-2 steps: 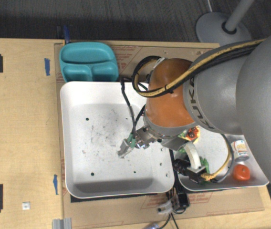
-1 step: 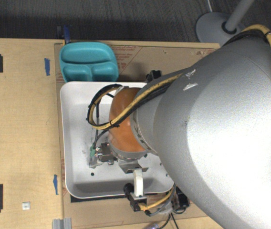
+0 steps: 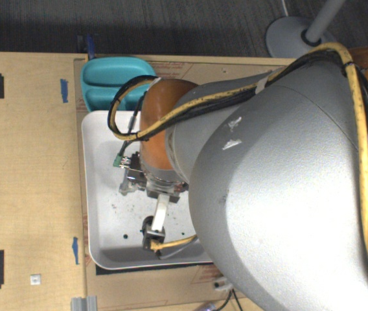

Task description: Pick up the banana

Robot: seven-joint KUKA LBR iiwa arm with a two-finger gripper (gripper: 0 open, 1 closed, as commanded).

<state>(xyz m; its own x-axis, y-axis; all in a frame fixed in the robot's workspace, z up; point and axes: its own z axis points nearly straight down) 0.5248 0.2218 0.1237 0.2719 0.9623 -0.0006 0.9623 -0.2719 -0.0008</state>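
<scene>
Lighting even, fairly bright, from above. Soft sheen on the grey arm [image 3: 287, 193]; white bin [image 3: 100, 196] faintly shaded beneath it.

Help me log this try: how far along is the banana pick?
Done: the arm is over the white bin, wrist low above its floor. In hand: nothing I can confirm; the arm hides much of the bin, so a grip on the banana cannot be told. Left: a confirmed grasp, then the lift.

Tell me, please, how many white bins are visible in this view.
1. The white bin sits left of centre, its right side covered by the grey arm. The arm blocks much of the bench, so another bin may be hidden beneath it.
</scene>
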